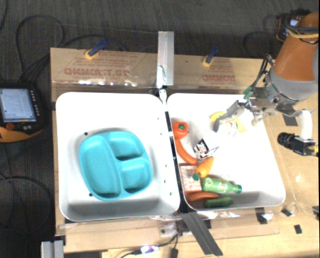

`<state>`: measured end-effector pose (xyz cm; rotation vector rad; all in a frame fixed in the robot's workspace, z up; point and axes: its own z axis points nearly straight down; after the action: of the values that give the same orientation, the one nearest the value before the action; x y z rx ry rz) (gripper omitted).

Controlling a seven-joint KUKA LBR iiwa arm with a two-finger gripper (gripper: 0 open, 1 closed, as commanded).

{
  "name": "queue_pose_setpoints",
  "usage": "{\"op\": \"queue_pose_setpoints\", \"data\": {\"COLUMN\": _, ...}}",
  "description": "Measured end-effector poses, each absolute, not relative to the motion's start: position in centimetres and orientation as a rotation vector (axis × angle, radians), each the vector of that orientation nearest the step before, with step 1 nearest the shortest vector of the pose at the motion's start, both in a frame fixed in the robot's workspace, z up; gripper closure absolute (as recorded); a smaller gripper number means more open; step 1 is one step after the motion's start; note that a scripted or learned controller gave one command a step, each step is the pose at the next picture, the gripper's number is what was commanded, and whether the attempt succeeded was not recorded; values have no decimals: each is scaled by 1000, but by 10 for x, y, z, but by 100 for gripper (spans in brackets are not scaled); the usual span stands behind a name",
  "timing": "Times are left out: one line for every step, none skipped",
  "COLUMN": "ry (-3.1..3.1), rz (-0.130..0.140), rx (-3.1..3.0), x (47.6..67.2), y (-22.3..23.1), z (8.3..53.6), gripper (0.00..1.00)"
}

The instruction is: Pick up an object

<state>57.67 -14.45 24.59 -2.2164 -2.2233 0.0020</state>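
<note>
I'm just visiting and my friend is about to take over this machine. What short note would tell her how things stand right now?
End effector: over the right bin, near its far side, just above a yellow item. Whether it grips anything is not clear.
Things: a green bottle, an orange piece and other small items are piled at the right bin's left and near side. A blue divided tray lies in the left bin.
Done: no pick confirmed.
Left: grasp one object and lift it.

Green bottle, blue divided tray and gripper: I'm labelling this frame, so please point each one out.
green bottle point(220, 186): camera view, middle of its body, right bin.
blue divided tray point(100, 168): camera view, floor of its large compartment, left bin.
gripper point(228, 117): camera view, between its fingertips, over the right bin.
</note>
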Motion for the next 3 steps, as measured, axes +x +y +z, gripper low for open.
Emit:
{"op": "queue_pose_setpoints", "data": {"ry": -2471, "rz": -4, "rx": -1957, "x": 614, "y": -167, "z": 89, "gripper": 0}}
{"op": "queue_pose_setpoints", "data": {"ry": -2432, "rz": -3, "rx": -2000, "x": 631, "y": -160, "z": 88, "gripper": 0}}
{"op": "queue_pose_setpoints", "data": {"ry": -2259, "rz": -28, "rx": -2186, "x": 621, "y": -210, "z": 92, "gripper": 0}}
